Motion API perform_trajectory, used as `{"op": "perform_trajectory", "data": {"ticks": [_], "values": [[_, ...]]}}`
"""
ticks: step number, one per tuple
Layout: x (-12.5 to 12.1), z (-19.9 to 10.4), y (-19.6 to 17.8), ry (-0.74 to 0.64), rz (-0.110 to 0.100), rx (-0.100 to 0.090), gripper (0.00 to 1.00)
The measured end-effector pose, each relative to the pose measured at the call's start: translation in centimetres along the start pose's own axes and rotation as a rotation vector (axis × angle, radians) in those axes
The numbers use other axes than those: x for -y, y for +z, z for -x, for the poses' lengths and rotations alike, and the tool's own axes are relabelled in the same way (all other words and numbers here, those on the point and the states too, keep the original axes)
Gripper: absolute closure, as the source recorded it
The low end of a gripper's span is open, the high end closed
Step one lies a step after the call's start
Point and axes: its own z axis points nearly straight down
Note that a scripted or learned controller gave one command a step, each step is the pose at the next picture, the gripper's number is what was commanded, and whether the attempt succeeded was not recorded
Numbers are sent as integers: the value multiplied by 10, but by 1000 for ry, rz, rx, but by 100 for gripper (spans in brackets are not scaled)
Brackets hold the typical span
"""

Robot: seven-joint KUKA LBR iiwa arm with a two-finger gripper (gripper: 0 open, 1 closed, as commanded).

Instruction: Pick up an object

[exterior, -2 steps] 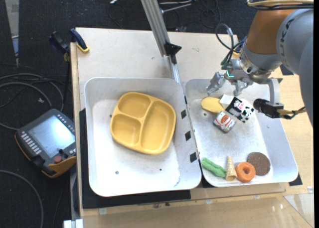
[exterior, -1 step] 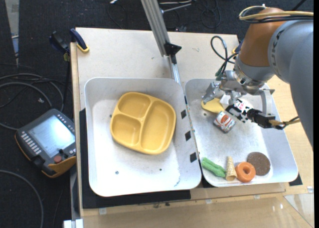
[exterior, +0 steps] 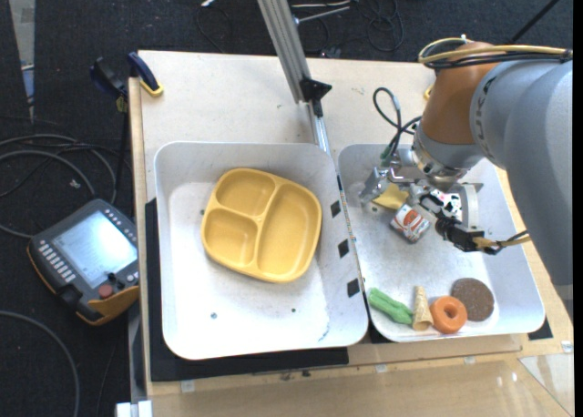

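My gripper (exterior: 412, 197) is low in the right bin (exterior: 519, 279), near its back left part. Right under it lie a yellow wedge-shaped piece (exterior: 389, 198) and a small red-and-white can (exterior: 412, 223) on its side. The gripper's body hides part of both, and I cannot make out whether either is held. Along the bin's front edge lie a green pod (exterior: 390, 306), a pale cone (exterior: 420, 308), an orange ring (exterior: 448, 313) and a brown round cookie (exterior: 473, 298).
The left bin (exterior: 182, 315) holds a yellow divided plate (exterior: 261, 224). A slanted metal pole (exterior: 284, 28) rises from the bench behind the bins. A teach pendant (exterior: 86, 260) lies on the floor at left. Cables hang off the wrist.
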Motion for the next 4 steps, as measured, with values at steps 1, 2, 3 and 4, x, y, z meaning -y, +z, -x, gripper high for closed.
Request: {"op": "perform_trajectory", "data": {"ticks": [1,2,3,4], "values": [[-2,0,-14,0,7,1,100],[-10,4,-76,-2,12,1,100],[-7,13,-126,0,13,2,100],[-8,13,-106,-1,4,1,100]]}}
